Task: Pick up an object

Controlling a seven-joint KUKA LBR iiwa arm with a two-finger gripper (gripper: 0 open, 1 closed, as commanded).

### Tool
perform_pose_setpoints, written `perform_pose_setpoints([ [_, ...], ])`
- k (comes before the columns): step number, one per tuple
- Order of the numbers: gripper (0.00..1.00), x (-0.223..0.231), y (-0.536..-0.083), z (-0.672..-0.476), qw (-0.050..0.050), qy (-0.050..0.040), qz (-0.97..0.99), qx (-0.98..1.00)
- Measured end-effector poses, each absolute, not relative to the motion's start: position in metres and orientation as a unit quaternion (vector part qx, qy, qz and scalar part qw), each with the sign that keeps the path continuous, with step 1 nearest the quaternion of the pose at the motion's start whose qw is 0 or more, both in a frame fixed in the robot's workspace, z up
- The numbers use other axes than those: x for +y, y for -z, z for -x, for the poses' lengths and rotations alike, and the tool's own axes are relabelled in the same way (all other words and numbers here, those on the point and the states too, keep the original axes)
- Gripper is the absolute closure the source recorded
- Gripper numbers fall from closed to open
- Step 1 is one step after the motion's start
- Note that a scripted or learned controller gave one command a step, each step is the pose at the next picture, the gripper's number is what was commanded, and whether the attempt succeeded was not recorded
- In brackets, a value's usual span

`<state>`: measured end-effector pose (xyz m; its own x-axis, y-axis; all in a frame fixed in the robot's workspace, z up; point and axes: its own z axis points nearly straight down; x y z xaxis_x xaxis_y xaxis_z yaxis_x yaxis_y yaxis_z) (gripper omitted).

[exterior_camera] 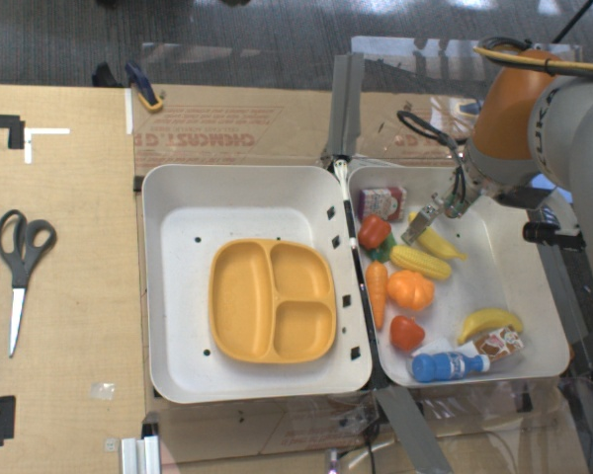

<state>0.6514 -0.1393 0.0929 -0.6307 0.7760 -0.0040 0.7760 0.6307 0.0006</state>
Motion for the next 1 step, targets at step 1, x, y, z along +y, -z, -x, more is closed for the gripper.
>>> perform_pose_setpoints([
  [1, 1.0, -0.1387, -0.1031, -0.6525, 0.004, 0.0013, -0.428, 0.904],
])
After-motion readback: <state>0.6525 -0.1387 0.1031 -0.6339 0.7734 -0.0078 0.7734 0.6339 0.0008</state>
